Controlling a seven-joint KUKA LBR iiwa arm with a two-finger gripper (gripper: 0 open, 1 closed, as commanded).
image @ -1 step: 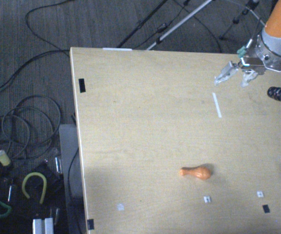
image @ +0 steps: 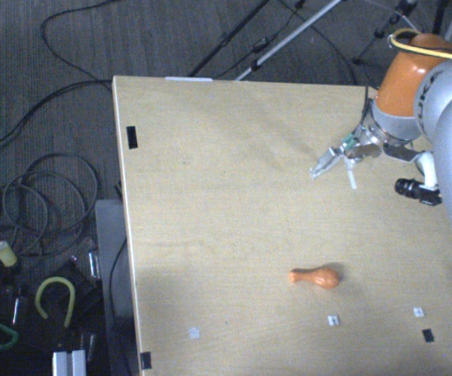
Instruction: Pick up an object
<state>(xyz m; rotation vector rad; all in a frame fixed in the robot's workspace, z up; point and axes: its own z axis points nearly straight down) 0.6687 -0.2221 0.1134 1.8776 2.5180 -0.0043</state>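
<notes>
A: We see our gripper [image: 337,171] at the far right, fingers spread, pinching nothing.

B: And we find the orange object [image: 316,276] lying nearer on the bench [image: 210,210], well apart from it.

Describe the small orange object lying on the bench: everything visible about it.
The orange object is small and gourd-shaped: a rounded bulb at the camera view's right end that narrows to a thin neck pointing left. It looks smooth and evenly orange, perhaps plastic or rubber, though the picture is too coarse to be sure. It lies on its side on the pale wooden bench top, in the lower middle of the view. Nothing but the bench touches it; the gripper is well apart, up and to the right.
</notes>
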